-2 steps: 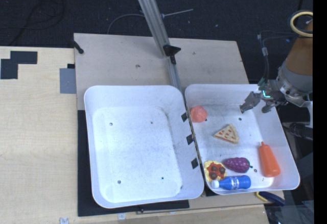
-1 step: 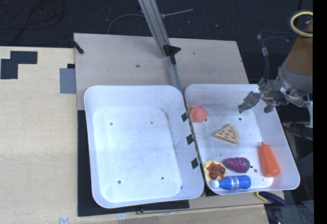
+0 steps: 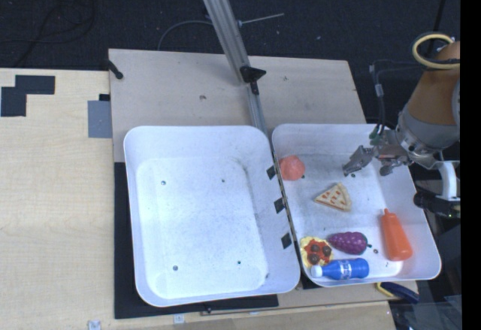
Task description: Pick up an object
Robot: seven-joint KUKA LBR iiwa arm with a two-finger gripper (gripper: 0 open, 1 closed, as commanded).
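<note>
My pincer (image 3: 359,163) hung over the right bin (image 3: 425,264), fingers seemingly spread and pinching nothing. The pizza slice (image 3: 334,198) lay just below it, the red ball (image 3: 291,168) leftward.

The grey arm (image 3: 432,107) with its orange band comes in at the right of the frame, its tool (image 3: 359,163) pointing down-left.
</note>
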